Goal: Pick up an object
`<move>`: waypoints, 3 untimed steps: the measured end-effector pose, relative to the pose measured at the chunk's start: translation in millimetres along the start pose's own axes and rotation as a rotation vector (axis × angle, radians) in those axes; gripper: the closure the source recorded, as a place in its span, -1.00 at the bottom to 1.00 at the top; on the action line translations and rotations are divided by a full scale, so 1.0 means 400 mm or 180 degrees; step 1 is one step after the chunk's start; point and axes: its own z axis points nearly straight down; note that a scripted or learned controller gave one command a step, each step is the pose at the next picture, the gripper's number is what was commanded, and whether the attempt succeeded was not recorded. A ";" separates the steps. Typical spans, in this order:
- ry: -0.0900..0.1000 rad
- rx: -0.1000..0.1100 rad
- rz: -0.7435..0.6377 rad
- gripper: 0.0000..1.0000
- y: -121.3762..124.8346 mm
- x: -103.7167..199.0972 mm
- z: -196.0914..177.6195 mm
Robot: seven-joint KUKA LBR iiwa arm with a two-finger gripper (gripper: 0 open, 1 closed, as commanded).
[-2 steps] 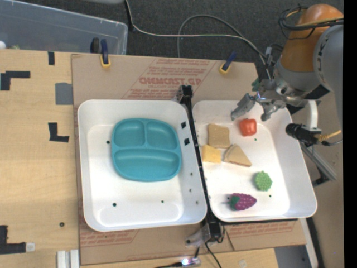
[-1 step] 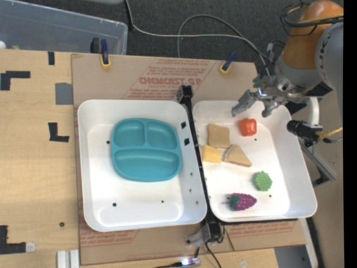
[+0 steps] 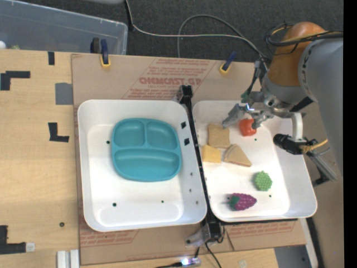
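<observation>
My gripper [image 3: 246,119] hangs over the back of the right bin [image 3: 298,202], its fingers spread open. A small red piece of toy food [image 3: 247,128] lies just under it, roughly between the two fingertips, and I cannot tell whether they touch it. To the left of the red piece are a tan bread slice [image 3: 218,135], a yellow cheese square [image 3: 211,154] and a tan wedge [image 3: 239,157]. Nearer the front lie a green broccoli floret [image 3: 263,181] and a purple bunch of grapes [image 3: 242,201].
The left bin [image 3: 95,205] holds a teal divided plate [image 3: 147,149]. A black divider clip [image 3: 186,96] sits where the bins meet at the back. Cables run behind the bins, and the grey arm [image 3: 321,77] fills the right side.
</observation>
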 end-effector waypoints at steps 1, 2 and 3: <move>-0.0002 -0.0005 -0.0002 -1.00 0.005 0.001 0.160; -0.0005 -0.0025 0.0000 -1.00 0.008 0.001 0.162; 0.0004 -0.0041 -0.0006 1.00 0.013 0.006 0.132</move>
